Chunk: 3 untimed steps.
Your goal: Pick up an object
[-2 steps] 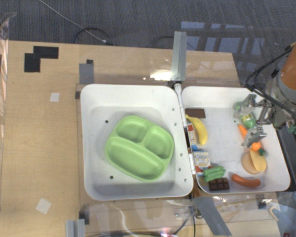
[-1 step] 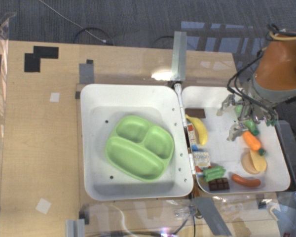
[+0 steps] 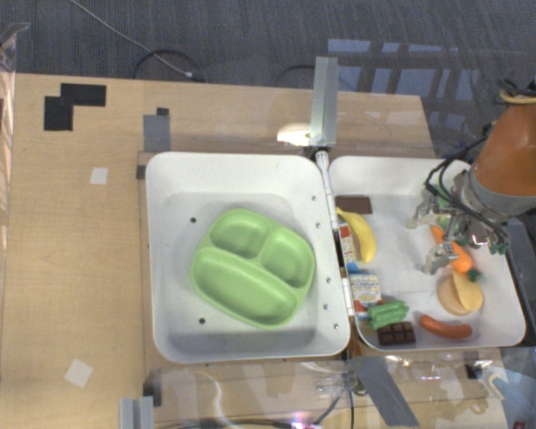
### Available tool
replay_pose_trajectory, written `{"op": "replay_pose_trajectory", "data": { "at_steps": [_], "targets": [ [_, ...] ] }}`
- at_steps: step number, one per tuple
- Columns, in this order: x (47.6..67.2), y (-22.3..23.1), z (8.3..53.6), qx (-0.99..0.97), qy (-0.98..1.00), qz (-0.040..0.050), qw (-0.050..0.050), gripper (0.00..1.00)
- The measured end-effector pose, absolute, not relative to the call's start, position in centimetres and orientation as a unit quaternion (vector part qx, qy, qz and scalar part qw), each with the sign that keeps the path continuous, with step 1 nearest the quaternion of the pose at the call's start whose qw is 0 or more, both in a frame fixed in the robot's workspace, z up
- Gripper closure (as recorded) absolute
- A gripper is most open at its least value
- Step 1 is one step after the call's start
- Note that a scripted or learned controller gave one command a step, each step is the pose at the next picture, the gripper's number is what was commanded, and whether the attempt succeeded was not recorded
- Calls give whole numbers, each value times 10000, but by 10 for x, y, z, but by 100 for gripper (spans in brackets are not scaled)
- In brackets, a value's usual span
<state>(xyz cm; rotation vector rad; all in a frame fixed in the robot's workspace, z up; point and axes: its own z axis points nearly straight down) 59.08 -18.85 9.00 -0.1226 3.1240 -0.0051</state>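
My gripper (image 3: 456, 247) is low in the right bin (image 3: 402, 181), near its right side, under the orange band of the arm (image 3: 516, 155). It is open, and its fingers (image 3: 435, 259) stand on either side of an orange carrot (image 3: 463, 260) with a green tip that lies on the bin floor. Nothing is lifted. Just below the carrot is a tan bread-like slice (image 3: 456, 295). A red sausage (image 3: 445, 328) lies by the front wall. Cables hide part of the gripper.
Along the right bin's left side lie a banana (image 3: 363, 233), a brown block (image 3: 355, 206), a small carton (image 3: 364, 286), a green piece (image 3: 387, 313) and a chocolate bar (image 3: 396, 333). The left bin (image 3: 165, 329) holds a green divided plate (image 3: 253, 264).
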Motion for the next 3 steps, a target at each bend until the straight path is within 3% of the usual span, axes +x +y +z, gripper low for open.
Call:
{"op": "replay_pose_trajectory", "data": {
  "at_steps": [1,2,3],
  "targets": [
    [596,-187,105,-428,9990,-31,148,100],
    [596,-186,104,-430,9990,-28,142,0],
    [598,-205,89,-326,9994,-13,64,0]
  ]
}}
